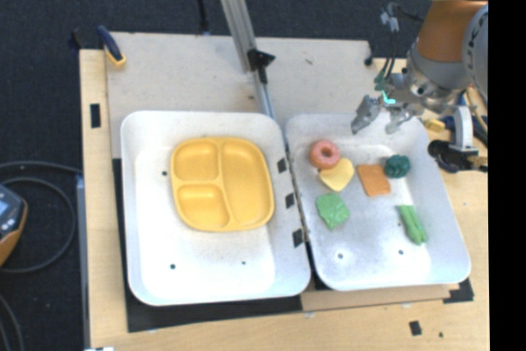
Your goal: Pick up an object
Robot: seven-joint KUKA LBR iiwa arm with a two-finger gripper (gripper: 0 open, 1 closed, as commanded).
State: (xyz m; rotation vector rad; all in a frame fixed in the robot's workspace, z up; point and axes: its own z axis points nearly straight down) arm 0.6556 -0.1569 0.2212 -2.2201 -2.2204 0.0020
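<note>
Near the right bin's (444,259) far edge, the pincer (377,117) is hovering open and empty; just below, the pink doughnut (325,153) is lying, seemingly light, best gripped across its ring.

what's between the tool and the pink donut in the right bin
Nothing visible. The tool hangs open above the right bin's far edge, and the pink donut lies just down-left of it with bare bin floor between. The yellow piece touches the donut's near side.
</note>
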